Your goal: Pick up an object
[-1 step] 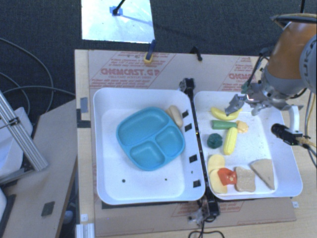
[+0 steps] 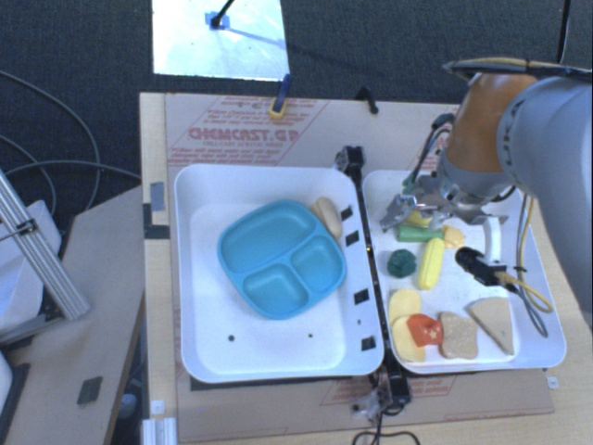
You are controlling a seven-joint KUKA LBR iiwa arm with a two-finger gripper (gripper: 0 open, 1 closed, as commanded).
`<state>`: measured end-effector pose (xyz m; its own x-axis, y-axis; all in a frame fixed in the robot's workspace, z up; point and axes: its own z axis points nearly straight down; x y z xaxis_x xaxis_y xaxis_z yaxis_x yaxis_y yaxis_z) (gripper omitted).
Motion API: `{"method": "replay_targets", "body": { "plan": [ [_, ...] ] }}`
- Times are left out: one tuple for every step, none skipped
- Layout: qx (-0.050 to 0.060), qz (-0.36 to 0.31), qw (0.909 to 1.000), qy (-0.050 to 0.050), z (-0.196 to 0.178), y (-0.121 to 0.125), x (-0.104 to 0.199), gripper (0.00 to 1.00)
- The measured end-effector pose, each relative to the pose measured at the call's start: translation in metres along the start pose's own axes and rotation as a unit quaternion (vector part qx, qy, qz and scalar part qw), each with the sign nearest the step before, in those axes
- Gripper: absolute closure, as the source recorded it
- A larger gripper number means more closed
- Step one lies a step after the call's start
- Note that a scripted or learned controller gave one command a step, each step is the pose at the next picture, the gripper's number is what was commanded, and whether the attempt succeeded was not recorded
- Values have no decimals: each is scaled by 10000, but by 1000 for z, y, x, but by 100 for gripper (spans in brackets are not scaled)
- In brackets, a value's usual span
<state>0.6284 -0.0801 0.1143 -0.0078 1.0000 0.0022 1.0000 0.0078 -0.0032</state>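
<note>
Green oblong toy vegetable [image 2: 420, 234] is lying just below my two-finger gripper [image 2: 405, 213]. I am approaching; finger state: I cannot tell. Descending next, probably.

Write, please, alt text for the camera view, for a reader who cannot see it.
A grey robot arm's gripper hovers low over the right white bin, which holds toy food: corn, a green piece, bread slices. The left white bin holds a blue divided plate.
</note>
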Motion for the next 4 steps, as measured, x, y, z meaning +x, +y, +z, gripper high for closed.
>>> {"method": "replay_targets", "body": {
  "plan": [
    [27, 35, 10000, 2, 28, 39, -72, 0],
    [27, 21, 10000, -17, 17, 38, -71, 100],
    [2, 6, 10000, 4, 31, -15, -8, 100],
    [-84, -22, 10000, 0, -78, 15, 65, 100]
  ]
}}
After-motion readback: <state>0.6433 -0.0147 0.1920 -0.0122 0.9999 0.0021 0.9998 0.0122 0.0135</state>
